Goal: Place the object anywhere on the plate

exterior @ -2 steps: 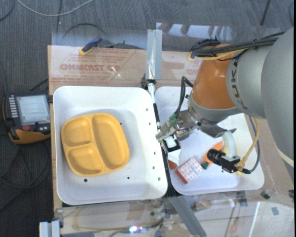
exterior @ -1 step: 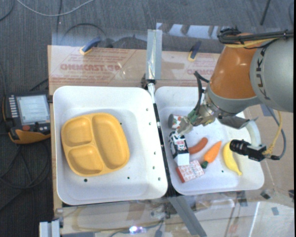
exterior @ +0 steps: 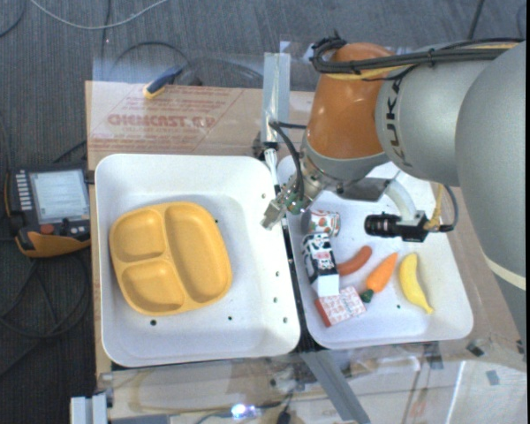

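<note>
A yellow divided plate (exterior: 170, 257) with three compartments lies in the left bin (exterior: 247, 316). My gripper (exterior: 284, 205) hangs under the orange wrist band, over the ridge between the two bins, level with the plate's upper right. Nothing shows in its grasp. Right below it in the right bin stands a small white carton (exterior: 322, 223), and in front of that a black-and-white cow-print carton (exterior: 321, 259). A red sausage (exterior: 355, 260), a carrot (exterior: 382, 274), a banana (exterior: 415, 283) and a red-and-white box (exterior: 340, 307) lie further toward the front.
The right bin (exterior: 450, 325) is partly covered by the arm's bulk (exterior: 424, 104). A black cylinder (exterior: 393, 226) juts out beside the toys. A handheld pendant (exterior: 49, 206) lies left of the bench; a cardboard sheet (exterior: 177, 126) sits behind the left bin.
</note>
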